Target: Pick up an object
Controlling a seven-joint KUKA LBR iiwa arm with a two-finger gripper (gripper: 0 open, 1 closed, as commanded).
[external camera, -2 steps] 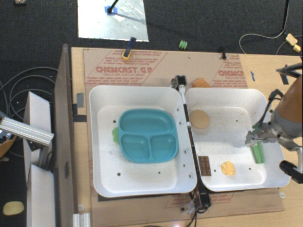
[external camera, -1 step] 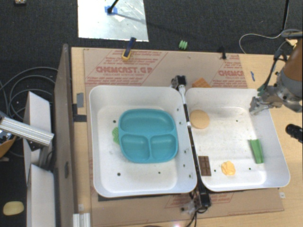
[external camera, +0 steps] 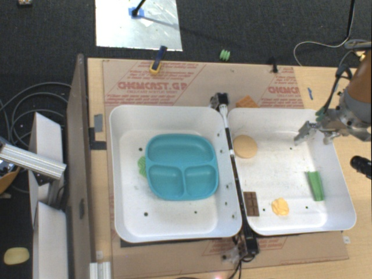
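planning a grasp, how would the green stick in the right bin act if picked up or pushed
The green stick looks straight and even, so probably stiff. It is small and slim, so likely light. It lies flat near the right bin wall; a sideways push might roll or slide it against that wall.

My arm [external camera: 359,100] shows as a rounded grey casing, smooth and matte, with an orange band above my wrist that reads as a brownish curve at the frame's edge. Below it sits a lighter grey collar, slightly ringed. My pincer [external camera: 306,131] is built of pale metallic-grey parts, angular and thin, with small darker joints along them. A thin black cable loops beside my wrist, and a light-coloured cable curls above it.
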